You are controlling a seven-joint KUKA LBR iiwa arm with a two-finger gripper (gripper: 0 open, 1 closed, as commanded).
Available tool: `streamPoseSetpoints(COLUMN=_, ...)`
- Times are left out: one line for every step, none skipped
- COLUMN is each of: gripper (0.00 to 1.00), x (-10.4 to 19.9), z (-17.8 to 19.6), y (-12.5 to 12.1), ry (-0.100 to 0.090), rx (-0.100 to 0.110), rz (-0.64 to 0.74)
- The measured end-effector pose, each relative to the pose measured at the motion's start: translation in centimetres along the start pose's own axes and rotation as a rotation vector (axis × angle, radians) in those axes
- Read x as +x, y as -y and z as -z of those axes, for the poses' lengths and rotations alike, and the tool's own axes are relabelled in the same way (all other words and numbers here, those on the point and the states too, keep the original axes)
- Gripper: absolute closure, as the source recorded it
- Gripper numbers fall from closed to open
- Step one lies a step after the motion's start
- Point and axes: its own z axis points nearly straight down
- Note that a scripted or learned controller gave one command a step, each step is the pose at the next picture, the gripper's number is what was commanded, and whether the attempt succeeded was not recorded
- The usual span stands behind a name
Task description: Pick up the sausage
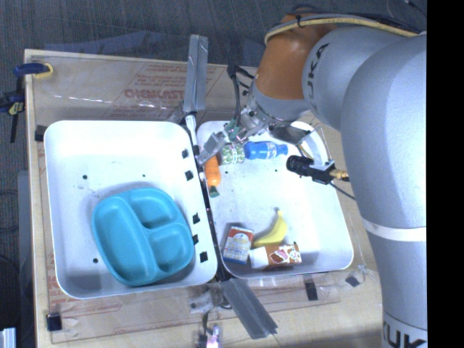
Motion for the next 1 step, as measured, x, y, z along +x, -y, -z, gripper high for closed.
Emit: streamPoseSetpoints(gripper=0.00, x=-1.02, z=-5.00, y=0.88, ry=-0.002, rx=-0.025, rz=0.029)
